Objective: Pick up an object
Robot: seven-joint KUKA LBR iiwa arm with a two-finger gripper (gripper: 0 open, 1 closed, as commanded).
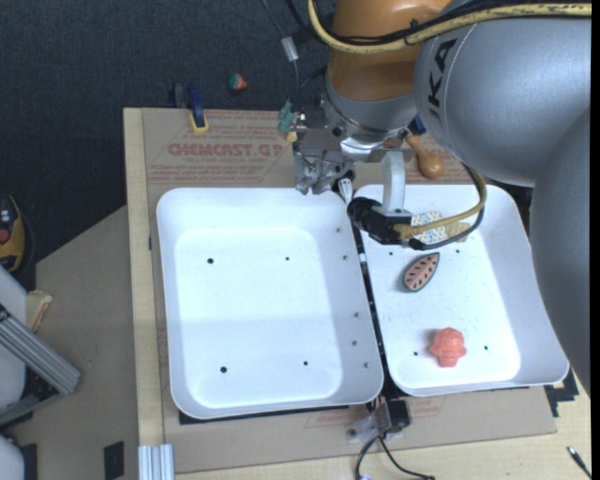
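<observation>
We see the grey arm point(525, 103) sweeping in from the right and filling the upper right corner, its orange band point(375, 28) sitting just above the wrist near the top edge. The wrist points downward toward the far rim of the bins, roughly over the seam between them. The gripper point(319, 178) hangs just beyond the back edge of the left bin point(187, 375), above the brown board point(225, 150) that carries printed red lettering. We cannot tell from this angle how the gripper is set, and we see nothing caught in it.

A black cable fitting point(375, 223) with a pale strap loops from the wrist down over the back of the right bin point(506, 375).

The things to pick all lie in the right bin. A brown oval object with pale speckles point(421, 272) rests near the bin's middle, tilted on a diagonal. A small orange-pink lumpy object point(448, 346) sits nearer the front, well apart from the gripper. A white speckled piece point(427, 223) lies toward the back, just beside the cable fitting and partly covered by it.

An orange-brown rounded object point(429, 161) rests on the board behind the right bin, close under the arm.
</observation>
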